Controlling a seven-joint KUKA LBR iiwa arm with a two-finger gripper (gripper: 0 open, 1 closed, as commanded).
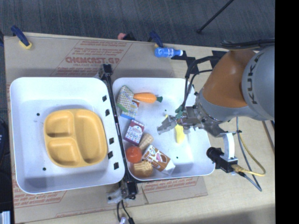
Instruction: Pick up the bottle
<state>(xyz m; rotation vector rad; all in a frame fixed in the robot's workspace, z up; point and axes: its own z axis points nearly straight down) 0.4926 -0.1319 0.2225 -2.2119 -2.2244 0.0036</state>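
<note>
Gripper (170,123) low over right bin (196,88), mid-right area. Yellow bottle (179,133) lies on the bin floor just right of and slightly nearer than the fingertips, close beside them, not between them. Cannot tell how far the fingers are spread. Carrot (145,97) farther back-left.
</note>
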